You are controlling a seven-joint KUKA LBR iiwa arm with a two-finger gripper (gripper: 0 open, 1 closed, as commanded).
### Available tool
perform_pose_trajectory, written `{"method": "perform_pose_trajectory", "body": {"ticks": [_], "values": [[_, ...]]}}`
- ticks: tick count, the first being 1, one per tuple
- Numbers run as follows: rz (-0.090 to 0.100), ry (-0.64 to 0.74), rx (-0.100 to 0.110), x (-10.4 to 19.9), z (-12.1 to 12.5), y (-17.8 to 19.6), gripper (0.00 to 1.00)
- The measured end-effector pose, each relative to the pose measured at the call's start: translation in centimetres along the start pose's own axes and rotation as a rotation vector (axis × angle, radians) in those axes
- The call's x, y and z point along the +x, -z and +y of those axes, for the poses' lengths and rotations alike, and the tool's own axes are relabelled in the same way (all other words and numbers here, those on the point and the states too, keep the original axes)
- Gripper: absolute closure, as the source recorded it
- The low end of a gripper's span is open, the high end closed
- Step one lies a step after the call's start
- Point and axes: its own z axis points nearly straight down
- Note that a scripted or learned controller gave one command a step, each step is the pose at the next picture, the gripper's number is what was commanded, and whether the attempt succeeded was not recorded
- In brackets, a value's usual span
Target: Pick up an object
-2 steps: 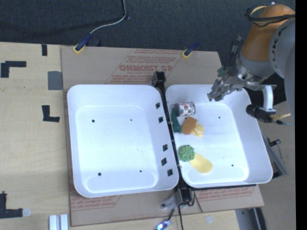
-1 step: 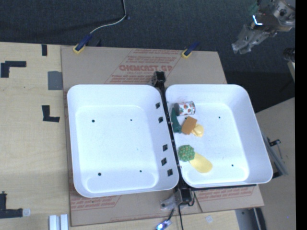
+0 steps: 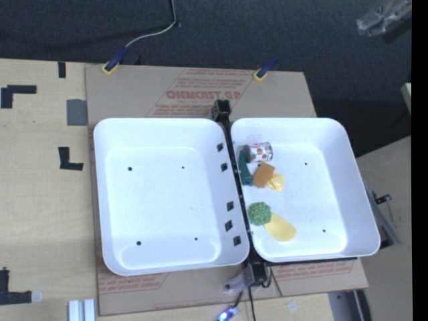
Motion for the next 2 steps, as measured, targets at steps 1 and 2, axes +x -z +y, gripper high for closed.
{"method": "perform_pose_trajectory", "body": {"ticks": [1, 2], "values": [[0.009, 0.002, 0.035, 6.6, -5.9, -15.8, 1.0], [0.002, -0.001, -0.003, 6.5, -8.5, 0.4, 1.0]]}}
